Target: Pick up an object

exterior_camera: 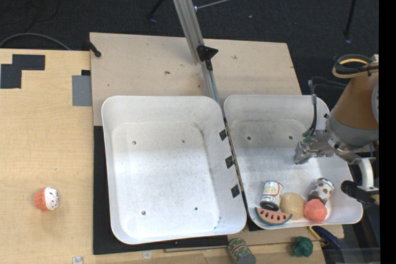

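While the arm reached in from the right, its gripper hung over the right bin, near that bin's right wall and above bare white floor. Whether the fingers were wide or narrow could not be told; they were too small and dark against the wrist, and nothing was seen between them.

The things to pick lay well apart from the gripper, bunched in the near corner of the right bin. A small can stood leftmost, a watermelon slice lay just in front of it, a pale round ball sat beside the can, a red ball touched the pale one, and a small jar rested behind the red ball.

The left bin sat beside it. On the desk far to the left lay an orange and white toy.
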Motion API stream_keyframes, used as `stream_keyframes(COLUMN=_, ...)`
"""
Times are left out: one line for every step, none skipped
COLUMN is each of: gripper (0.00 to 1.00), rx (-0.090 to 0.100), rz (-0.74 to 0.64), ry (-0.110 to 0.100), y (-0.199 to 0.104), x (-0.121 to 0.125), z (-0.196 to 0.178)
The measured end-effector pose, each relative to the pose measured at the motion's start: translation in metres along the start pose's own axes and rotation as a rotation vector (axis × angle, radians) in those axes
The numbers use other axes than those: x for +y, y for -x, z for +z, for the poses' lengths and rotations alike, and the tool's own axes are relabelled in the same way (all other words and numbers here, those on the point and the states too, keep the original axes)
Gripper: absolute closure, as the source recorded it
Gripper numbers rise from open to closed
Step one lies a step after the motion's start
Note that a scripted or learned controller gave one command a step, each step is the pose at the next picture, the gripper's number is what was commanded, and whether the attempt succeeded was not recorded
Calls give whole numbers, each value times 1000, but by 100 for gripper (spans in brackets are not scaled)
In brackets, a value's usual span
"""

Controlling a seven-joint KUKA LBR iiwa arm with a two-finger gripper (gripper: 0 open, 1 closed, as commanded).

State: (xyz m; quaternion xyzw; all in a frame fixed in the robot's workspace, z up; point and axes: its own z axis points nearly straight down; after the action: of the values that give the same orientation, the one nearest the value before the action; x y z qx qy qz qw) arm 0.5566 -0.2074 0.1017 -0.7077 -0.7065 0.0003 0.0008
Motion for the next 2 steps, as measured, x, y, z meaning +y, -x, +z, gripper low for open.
stream_keyframes(gripper=100, rx=-1, rz=-4, ry=4, y=-1, x=9, z=-59)
stream_keyframes(gripper=100, rx=-2, rz=-3, ry=4, y=1, x=9, z=-101)
